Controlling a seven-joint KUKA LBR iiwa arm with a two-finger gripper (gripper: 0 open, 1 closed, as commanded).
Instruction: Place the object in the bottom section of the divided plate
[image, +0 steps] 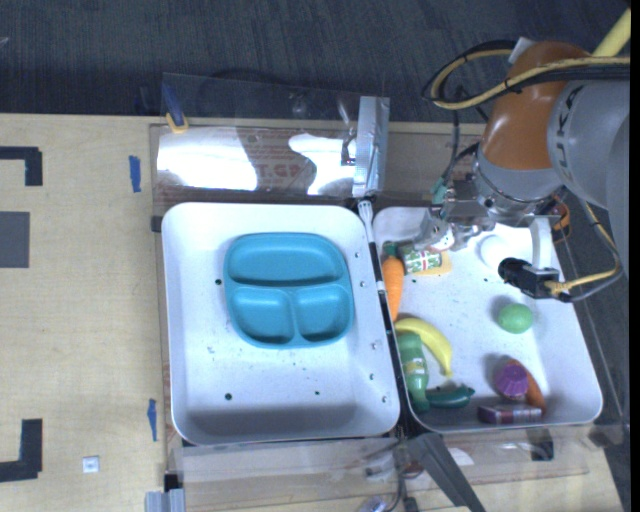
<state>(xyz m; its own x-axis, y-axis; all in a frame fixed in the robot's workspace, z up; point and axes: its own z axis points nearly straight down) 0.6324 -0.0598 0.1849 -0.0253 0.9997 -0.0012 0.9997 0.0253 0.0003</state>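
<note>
Gripper hangs over the right bin's far-left corner, right above a small can lying crosswise; its state I cannot tell. Blue divided plate waits well left, in the other bin.

Two shallow white plastic bins sit side by side on the pale wooden worktop. The left bin holds a blue divided plastic plate near its middle. In the right bin, an orange toy carrot, yellow toy banana and green bottle lie along the left wall. A small labelled can sits just right of the carrot. A green ball lies further right, a purple round toy nearer the front. The tool hangs over the bin's back left part, above the can.
</note>
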